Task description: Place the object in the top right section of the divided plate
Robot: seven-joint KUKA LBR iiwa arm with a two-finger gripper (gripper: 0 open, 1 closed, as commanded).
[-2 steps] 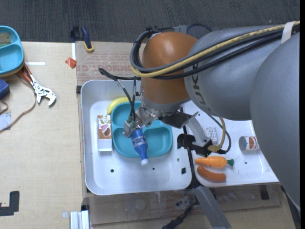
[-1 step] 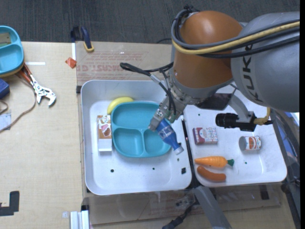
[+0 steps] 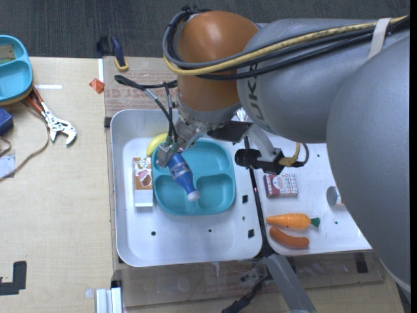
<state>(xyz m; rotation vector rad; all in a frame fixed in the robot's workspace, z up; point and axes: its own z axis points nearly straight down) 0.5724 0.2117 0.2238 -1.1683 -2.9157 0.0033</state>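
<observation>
**Bottle over the blue plate**

Nearest the camera, in the right bin (image 3: 339, 237), lie a carrot (image 3: 290, 221) and a sausage (image 3: 288, 240), with a small carton (image 3: 281, 185) just beyond. In the left bin (image 3: 124, 194), the divided plate (image 3: 215, 197) sits beside a box (image 3: 142, 181). My claw (image 3: 171, 154) grips the blue bottle (image 3: 183, 175), tilted over the plate's middle. A banana (image 3: 156, 143) lies behind it.

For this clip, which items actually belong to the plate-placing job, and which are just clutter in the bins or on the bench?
Part of the job:
- hand
- blue bottle, between the hand's fingers
- divided plate, teal, in the left bin

Lying about:
- banana
- carton beside the plate
- small box
- carrot
- sausage
- wrench on the bench
</observation>
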